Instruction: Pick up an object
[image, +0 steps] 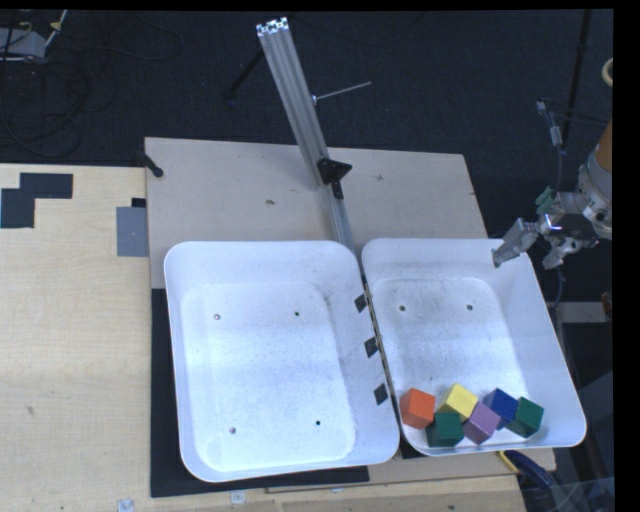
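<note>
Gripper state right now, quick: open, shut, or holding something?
Gripper: above the right bin's far right corner, nothing between its fingers; open or shut cannot be told. The blocks lie at the near edge.

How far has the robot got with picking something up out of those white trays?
Nothing looks picked yet. The six small coloured blocks, among them the orange block and the yellow block, all sit clustered in the near corner of the right white bin. The gripper hangs above that bin's far right rim, well away from them. Left to do: move over the cluster, descend, grasp and lift.
</note>
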